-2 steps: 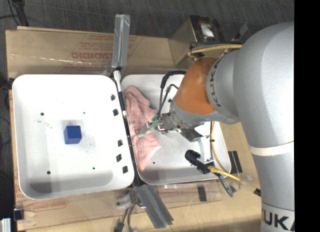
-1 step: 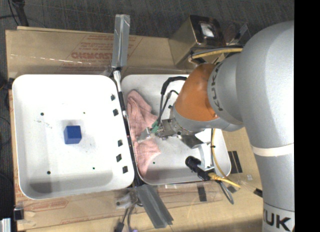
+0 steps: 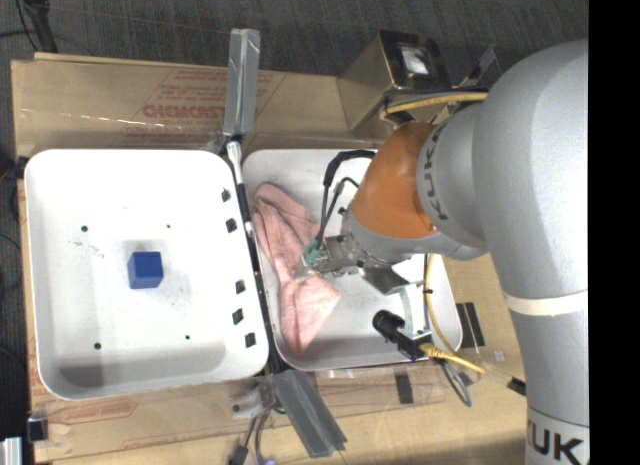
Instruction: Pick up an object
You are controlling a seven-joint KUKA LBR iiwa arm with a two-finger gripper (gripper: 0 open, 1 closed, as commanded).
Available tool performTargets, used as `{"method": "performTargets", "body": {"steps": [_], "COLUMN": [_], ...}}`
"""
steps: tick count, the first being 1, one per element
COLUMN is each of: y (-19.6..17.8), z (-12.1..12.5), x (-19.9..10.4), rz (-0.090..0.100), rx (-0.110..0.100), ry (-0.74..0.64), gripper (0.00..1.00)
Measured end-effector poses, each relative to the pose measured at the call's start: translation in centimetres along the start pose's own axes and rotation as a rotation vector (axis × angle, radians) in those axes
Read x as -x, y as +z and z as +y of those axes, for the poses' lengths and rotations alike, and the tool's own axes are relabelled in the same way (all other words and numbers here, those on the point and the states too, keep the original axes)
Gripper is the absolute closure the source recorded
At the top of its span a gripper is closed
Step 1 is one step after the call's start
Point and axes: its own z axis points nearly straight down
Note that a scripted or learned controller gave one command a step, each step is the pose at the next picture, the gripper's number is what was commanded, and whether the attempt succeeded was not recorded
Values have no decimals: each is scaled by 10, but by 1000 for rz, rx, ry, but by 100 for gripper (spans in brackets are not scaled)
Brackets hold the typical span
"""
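Bins are sitting side by side on the bench, and I am reading them across toward the claw (image 3: 325, 253). Well off to the claw's left, in the left bin (image 3: 60, 373), a blue cube (image 3: 146, 269) is resting alone on the white floor, far from any of the action. Closer in, just left of the claw and touching it as far as I can judge, a pink cloth (image 3: 285, 243) is lying crumpled in the right bin (image 3: 345, 338), hugging the wall nearest the other bin. Its long axis is running along that wall from the far end of the bin to the near end. It is leaning slightly, so the near end is pointing a little under and past the claw while the far end is pointing away to its left. The claw is sitting low at the cloth's right edge, about halfway along its length. The wrist is covering it, so I cannot tell whether it is spread or pinching the fabric. To its right the grey arm (image 3: 450, 183) is looming over most of that bin. To my eye the grasp step is in hand, with the cloth as the likely target. The next move is calling for a firm close on a fold, then a straight lift high enough for the trailing ends to clear the bin wall.
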Motion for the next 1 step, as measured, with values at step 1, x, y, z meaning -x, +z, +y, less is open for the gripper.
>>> {"method": "performTargets", "body": {"steps": [1], "y": [-89], "z": [16], "x": [-25], "rz": [-2], "rx": [-3], "ry": [26], "gripper": [100]}}
